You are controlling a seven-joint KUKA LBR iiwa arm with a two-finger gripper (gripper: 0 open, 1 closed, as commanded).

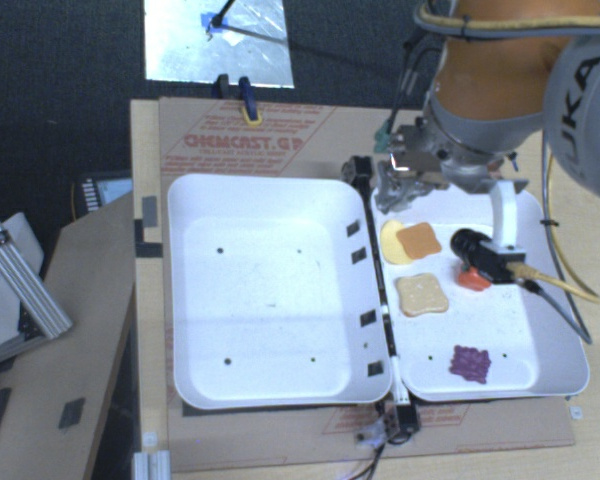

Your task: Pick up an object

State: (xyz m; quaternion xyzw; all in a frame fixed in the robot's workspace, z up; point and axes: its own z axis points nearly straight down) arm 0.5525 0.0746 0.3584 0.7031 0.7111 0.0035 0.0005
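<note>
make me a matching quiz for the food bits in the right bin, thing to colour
Things:
1. grape bunch
2. bread slice
3. cheese-like slice
4. small wedge by the black tool

Colours:
a. red-orange
b. tan
c. purple
d. orange

Pairs: 1-c, 2-b, 3-d, 4-a

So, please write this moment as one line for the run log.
arm: over right bin | gripper: at far-left corner, nothing seen held | items: orange slice, bread, purple cluster lying in bin
</note>
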